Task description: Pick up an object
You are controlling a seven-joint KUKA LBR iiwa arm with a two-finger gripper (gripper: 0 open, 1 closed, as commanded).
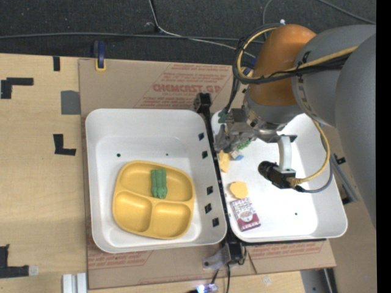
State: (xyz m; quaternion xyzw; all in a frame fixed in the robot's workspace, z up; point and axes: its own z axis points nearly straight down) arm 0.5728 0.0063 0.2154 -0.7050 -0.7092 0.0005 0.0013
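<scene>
Grey arm w/ orange band puts two-finger gripper [234,140] low at right white bin's [317,224] left wall, by small yellow pieces [225,162]; grip state: can't tell. Green oblong object [159,182] lies in yellow divided plastic plate [153,200], left bin [104,163].

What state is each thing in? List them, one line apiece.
Yellow divided plate: flat in the left bin.
Green object: lying on the plate's top compartment.
Maroon packet: flat on the right bin floor.
Yellow piece: loose on the floor, above the packet.
Gripper: low at the right bin's left edge, fingers hard to make out.
</scene>
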